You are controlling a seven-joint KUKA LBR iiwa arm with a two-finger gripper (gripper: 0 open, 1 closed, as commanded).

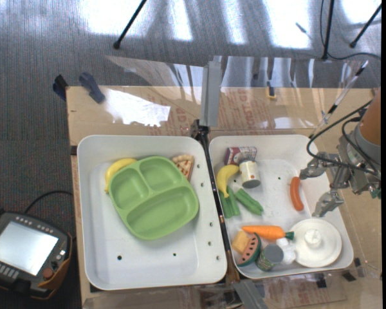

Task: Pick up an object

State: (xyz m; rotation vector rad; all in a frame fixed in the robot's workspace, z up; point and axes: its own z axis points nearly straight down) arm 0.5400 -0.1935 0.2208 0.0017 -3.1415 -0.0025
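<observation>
My gripper (314, 190) hangs over the right side of the right bin (280, 143), open, with nothing between its fingers. A red sausage (296, 193) lies just left of it, apart from the fingers. Below it sits a white round dish (315, 241). Further left in this bin are a yellow banana (226, 177), a small can (249, 173), a dark box (240, 154), green pods (242, 201), a carrot (265, 232), a watermelon slice (248, 249) and a grey tin (270, 256).
The left bin (93, 237) holds a green divided plate (154, 196) lying over a yellow piece (118, 168) and a waffle-like slice (183, 166). A divider rail (213, 192) runs between the bins. A handheld control pendant (26, 253) lies on the floor at lower left.
</observation>
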